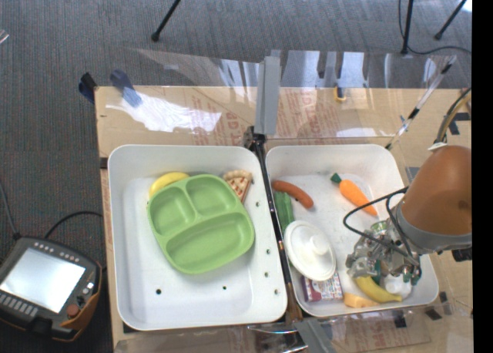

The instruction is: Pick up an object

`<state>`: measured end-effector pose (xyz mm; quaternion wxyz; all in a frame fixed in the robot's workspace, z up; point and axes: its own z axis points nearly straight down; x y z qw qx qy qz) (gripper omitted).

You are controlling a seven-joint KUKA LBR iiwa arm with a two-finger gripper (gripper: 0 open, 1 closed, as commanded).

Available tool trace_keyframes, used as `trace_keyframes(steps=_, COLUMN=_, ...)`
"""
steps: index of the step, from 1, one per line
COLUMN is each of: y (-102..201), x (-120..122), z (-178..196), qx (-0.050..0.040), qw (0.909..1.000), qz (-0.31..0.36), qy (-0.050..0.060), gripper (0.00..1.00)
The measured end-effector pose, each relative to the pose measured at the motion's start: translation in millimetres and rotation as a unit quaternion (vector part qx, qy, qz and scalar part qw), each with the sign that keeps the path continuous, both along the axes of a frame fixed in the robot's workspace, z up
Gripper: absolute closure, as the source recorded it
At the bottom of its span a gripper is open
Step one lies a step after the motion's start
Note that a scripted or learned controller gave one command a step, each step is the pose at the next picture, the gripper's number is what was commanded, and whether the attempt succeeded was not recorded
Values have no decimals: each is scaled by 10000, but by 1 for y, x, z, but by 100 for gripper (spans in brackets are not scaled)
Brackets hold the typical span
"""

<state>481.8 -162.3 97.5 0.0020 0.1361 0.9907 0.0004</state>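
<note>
From where I stand, the arm (435, 201) is a fat, rounded thing, its big upper housing glowing orange-tan, smooth and dome-shaped, with no seams or screws I can pick out. Below that runs a grey band, darker at its lower edge, where the body narrows toward the wrist. A thin black cable loops out from the wrist on one side and curls back in. The end effector (383, 260) is a busy cluster of pale metal and translucent parts, with dark wiring tangled through it and small flecks of green; its details are too small and blurred to sort out further
</note>
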Motion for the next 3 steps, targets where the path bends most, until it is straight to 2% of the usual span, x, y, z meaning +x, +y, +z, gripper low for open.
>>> trace_keyframes(steps=1, y=1, x=0, z=0, qx=2, qw=10000, qz=7, qy=5, gripper=0)
trace_keyframes(steps=2, y=1, x=1, z=9, qx=0, qw=10000, qz=33, qy=0, gripper=100)
trace_keyframes(steps=3, y=2, x=1, z=9, qx=4, qw=10000, qz=42, qy=4, gripper=0)
